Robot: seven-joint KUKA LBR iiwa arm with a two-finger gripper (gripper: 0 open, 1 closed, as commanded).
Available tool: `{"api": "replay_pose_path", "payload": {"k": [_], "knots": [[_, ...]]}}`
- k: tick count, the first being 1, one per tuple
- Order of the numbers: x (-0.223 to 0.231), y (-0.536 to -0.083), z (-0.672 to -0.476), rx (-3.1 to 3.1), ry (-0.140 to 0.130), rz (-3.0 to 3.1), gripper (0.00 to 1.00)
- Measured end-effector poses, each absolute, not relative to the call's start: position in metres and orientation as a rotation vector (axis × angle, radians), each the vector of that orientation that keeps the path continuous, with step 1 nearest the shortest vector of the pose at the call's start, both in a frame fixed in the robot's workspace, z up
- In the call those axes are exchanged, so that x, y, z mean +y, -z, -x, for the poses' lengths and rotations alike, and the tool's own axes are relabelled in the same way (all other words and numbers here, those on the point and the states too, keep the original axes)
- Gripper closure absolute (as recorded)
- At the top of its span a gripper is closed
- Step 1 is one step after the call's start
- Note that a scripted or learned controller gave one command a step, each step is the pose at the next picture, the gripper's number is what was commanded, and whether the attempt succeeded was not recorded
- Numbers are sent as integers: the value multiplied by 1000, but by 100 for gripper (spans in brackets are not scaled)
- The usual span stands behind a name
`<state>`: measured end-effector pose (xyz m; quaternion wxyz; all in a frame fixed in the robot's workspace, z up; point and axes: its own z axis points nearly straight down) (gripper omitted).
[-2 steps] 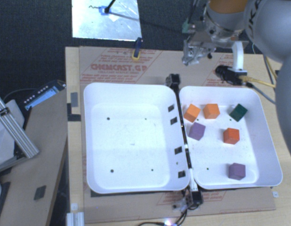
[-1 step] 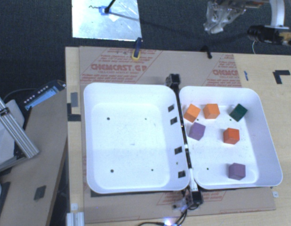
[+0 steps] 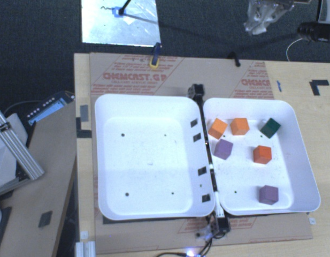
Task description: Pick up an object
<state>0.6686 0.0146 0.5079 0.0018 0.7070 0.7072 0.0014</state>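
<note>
Gripper [image 3: 259, 16] sits high at the top right, well clear of both bins; can't tell its state from here. Six blocks in the right bin [image 3: 306, 159]: two light orange, one red-orange, two purple, one dark green [image 3: 270, 127].

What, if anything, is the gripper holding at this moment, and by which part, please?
Nothing is held: the gripper hangs above the floor beyond the bench, with no block between its fingers. All six blocks lie in the right bin.
</note>
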Motion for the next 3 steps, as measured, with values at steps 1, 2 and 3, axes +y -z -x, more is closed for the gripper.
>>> {"api": "replay_pose_path", "payload": {"k": [1, 2, 3], "knots": [[-18, -519, -668, 2218, -3, -2221, 100], [-43, -536, -668, 2218, -2, -2220, 100], [-95, -535, -668, 2215, -1, -2222, 100]]}}
